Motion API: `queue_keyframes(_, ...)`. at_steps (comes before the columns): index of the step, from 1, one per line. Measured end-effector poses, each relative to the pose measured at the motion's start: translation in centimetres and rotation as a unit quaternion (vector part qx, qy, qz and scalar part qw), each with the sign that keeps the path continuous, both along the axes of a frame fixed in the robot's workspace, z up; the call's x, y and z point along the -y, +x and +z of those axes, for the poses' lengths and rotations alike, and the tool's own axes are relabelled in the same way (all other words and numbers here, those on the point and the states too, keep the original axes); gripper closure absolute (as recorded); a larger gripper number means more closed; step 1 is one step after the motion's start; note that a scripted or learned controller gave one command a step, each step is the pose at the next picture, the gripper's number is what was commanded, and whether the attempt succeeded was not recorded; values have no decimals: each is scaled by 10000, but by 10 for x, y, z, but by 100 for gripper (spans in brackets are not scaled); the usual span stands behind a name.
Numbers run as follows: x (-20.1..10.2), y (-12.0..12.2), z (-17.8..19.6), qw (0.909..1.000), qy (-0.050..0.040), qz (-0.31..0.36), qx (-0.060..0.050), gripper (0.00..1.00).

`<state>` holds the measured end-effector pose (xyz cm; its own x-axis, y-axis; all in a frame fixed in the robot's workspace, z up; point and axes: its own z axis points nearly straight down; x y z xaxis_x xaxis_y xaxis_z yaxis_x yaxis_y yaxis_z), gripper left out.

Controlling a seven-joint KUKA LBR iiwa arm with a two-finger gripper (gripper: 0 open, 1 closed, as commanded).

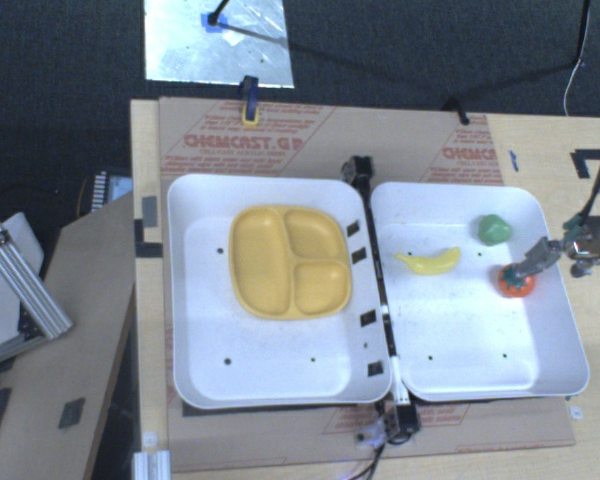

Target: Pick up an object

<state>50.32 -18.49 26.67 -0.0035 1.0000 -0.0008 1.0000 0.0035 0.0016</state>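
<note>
I see the arm (595,230) reaching in at the right edge of the frame, over the right rim of the right bin (460,368). Its pincer (528,261) points down and left, with the tip right at the red-orange object (516,283) lying near that bin's right wall. I cannot tell whether the pincer is apart or together; it reads as one grey blur from here, and I can't make out whether the object sits between anything or just beside the tip.

Above and slightly left of the red-orange object, near the bin's upper right corner, there is a green object (495,230). A banana (429,260) lies left of both, in the upper middle of the same bin, curved with its ends turned up.

The left bin (210,368) carries a yellow plate (289,261) with three compartments, set in its upper middle. Both bins rest side by side on a brown board (310,138) covering the worktop (143,148). At the upper left of the frame, a shiny sheet (220,28) lies on the dark floor.
</note>
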Motion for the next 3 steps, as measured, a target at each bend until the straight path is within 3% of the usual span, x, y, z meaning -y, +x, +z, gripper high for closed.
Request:
queue_keyframes(2, -7, -5, -86, 10000, 8, -14, -15, 0)
queue_keyframes(3, -9, 5, -142, 10000, 11, -16, -19, 0)
